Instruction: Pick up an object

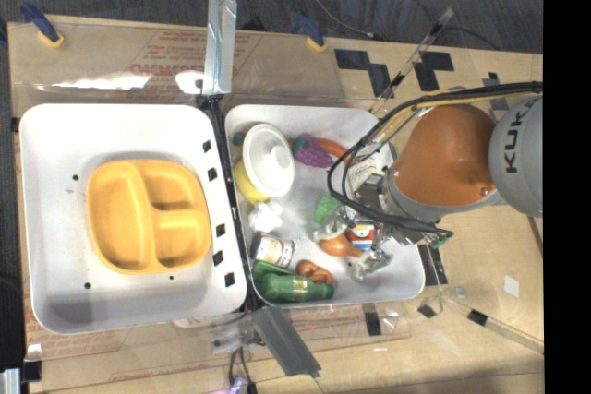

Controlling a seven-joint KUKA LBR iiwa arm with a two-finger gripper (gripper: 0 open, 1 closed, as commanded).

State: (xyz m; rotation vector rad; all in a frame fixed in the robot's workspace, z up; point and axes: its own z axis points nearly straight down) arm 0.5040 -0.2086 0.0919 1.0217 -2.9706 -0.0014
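Note:
My gripper (pixel 363 244) is low in the right bin (pixel 406 286), near its front right corner, below the arm's orange band (pixel 443 157). It sits right over a small orange and red object (pixel 336 245), which its metal parts partly hide. A small green object (pixel 327 207) lies just left of the wrist. Further left are a white tissue-like lump (pixel 266 218), a small can (pixel 273 250), a green bottle (pixel 294 287) along the front wall and a small orange piece (pixel 314 270).
A white bowl (pixel 269 158) rests on a yellow cup (pixel 244 184) at the right bin's back left, with a purple toy (pixel 312 152) beside it. The left bin (pixel 46 143) holds a yellow divided tray (pixel 148 215). Black cables (pixel 369 138) loop above the wrist.

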